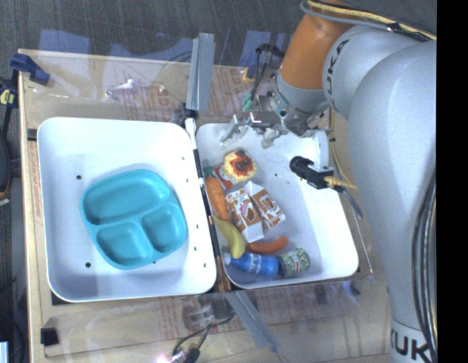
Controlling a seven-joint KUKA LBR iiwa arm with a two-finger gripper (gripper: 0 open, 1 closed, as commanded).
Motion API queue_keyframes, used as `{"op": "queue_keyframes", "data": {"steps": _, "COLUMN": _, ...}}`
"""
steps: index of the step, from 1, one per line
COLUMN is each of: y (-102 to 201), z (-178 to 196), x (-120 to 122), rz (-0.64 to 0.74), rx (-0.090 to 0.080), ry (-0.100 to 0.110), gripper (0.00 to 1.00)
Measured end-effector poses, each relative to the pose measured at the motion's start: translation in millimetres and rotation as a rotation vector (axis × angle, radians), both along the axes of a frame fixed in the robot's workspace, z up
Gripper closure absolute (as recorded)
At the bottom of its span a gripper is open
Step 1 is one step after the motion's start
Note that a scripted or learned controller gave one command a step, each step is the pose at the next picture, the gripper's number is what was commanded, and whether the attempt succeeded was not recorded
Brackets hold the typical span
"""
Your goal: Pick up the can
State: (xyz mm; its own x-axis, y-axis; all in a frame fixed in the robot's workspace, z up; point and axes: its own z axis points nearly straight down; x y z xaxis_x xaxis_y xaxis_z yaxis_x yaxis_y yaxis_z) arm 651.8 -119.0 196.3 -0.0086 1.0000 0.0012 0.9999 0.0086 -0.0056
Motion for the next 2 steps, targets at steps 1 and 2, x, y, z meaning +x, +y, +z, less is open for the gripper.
{"op": "queue_keyframes", "data": {"steps": 1, "y": -40.3, "z": -95.0, "x": -73.6, "rz": 0.155, "rx": 0.0, "ry": -0.002, "gripper": 0.0}}
{"op": "queue_keyframes", "data": {"steps": 2, "y": -46.5, "z": -88.0, "x": -133.2, "rz": 0.257, "rx": 0.001, "ry": -0.003, "gripper": 0.0}}
